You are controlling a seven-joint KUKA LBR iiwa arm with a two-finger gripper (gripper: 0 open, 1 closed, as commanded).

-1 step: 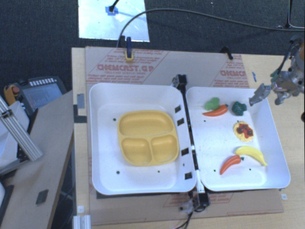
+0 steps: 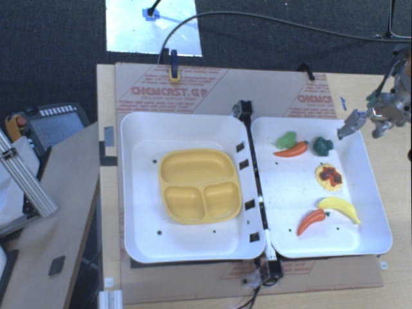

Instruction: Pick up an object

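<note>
Nearest the camera, an orange-red pepper [image 2: 311, 220] and a banana [image 2: 340, 208] lie in the right bin [image 2: 373, 243], with a round pizza piece [image 2: 329, 177], a dark green broccoli [image 2: 322, 146], a second pepper [image 2: 291, 149] and a light green piece [image 2: 286, 138] farther back. All rest on the bin floor; nothing is picked yet. The claw [image 2: 362, 122] hangs above the bin's far right corner, spread apart and holding nothing. The whole grasp remains, by my judgement. A yellow tray [image 2: 198, 185] sits in the left bin [image 2: 138, 237].
</note>
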